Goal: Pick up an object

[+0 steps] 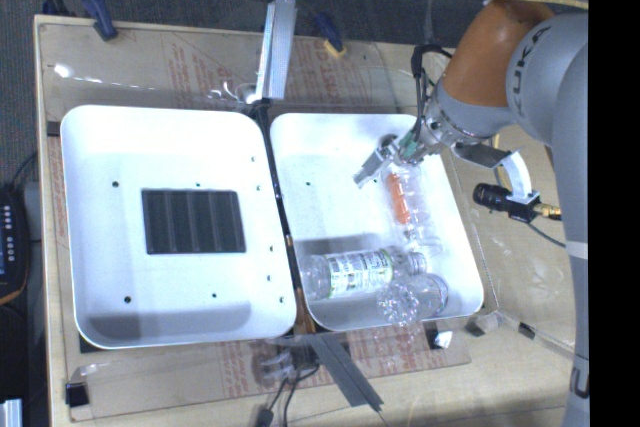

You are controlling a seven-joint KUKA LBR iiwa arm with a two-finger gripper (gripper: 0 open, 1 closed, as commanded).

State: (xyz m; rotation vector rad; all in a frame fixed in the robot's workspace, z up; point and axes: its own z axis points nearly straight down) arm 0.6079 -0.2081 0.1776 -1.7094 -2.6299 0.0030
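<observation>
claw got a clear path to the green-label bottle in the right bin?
Probably yes. The green-label bottle lies uncovered on its side near the right bin's front wall; the claw hangs above that bin, with a clear orange-banded bottle between them.

Clear plastic bottles (365,271) crowd the right white bin's (300,205) near end; its far-left floor is open, as is the left white bin (100,215) around its dark ribbed rectangular pad (193,221).

The gripper (385,158) hangs over the right bin (325,215), right of centre. Clear plastic bottles (350,273) lie along that bin's lower edge.
</observation>
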